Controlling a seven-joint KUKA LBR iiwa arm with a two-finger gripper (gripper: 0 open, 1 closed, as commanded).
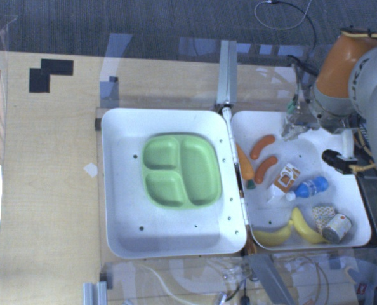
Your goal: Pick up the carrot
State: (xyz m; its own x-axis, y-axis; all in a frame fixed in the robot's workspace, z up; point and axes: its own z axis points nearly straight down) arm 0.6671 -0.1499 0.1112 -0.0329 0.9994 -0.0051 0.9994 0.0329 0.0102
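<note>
The carrot (pixel 243 164) is orange with a green end. It lies along the left wall of the right bin (pixel 360 234), pointing roughly toward and away from the camera. My gripper (pixel 292 128) hangs over the far part of that bin, up and to the right of the carrot and well apart from it. It is closest to the upper of two reddish sausages (pixel 262 146). Nothing shows in its grasp.
The right bin also holds a second sausage (pixel 265 168), a small carton (pixel 287 178), a blue bottle (pixel 310 187), two bananas (pixel 275 234) and a patterned can (pixel 332 224). A green divided plate (pixel 179 170) sits in the left bin (pixel 122 189).
</note>
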